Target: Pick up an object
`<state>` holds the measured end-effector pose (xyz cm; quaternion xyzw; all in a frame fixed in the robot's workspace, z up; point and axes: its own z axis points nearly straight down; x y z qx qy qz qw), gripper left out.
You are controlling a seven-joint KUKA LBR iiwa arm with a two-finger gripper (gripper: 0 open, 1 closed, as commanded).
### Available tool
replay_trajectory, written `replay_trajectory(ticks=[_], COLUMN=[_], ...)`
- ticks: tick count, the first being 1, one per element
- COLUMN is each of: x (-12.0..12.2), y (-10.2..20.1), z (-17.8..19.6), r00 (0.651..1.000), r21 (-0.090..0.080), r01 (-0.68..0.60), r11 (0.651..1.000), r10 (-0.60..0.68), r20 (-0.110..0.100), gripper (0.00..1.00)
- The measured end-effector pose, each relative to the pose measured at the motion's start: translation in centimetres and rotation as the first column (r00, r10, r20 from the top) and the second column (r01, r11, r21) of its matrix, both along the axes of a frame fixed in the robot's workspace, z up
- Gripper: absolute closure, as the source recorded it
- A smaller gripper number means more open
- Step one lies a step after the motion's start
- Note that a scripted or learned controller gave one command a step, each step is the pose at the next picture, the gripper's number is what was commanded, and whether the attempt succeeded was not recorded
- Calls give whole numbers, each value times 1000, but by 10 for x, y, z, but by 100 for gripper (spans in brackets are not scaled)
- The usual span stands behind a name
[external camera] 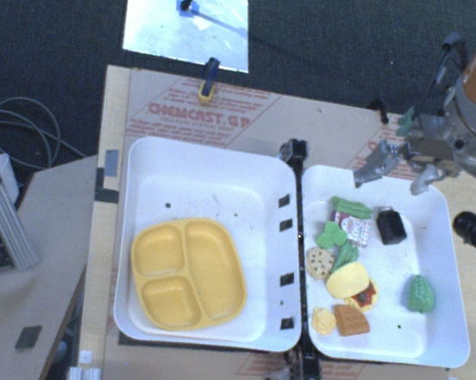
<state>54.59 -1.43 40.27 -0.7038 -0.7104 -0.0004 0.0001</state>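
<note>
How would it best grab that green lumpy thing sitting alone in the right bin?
From straight above, fingers closing across the narrower width of the green lump. It lies apart from the other toys, so both fingers of the gripper probably have room beside it.

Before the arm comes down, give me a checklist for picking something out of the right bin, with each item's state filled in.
1. Pincer open: ok, its two fingers stand spread apart.
2. Pincer carrying nothing: ok, nothing sits between the fingers.
3. Pincer over the right white bin: ok, it hovers above the bin's far rim.
4. A target standing alone: ok, the small black block and the green leafy toy each lie apart from the rest.
5. Clustered toy food easy to grasp: not ok, the round chocolate-chip cookie, the yellow burger-like toy and their neighbours touch or overlap.
6. Height above the toys: cannot tell from this single view.
</note>
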Motion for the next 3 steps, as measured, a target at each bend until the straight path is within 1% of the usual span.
replay_trajectory(ticks=[1,2,3], x=[-61,-37,-61], y=[38,102,159], z=[32,127,67], r00=[1000,1000,1000], r21=[2,3,0], r01=[1,-2,-1], r11=[1000,1000,1000], r10=[-1,2,1], r20=[5,14,-4], gripper=[0,0,0])
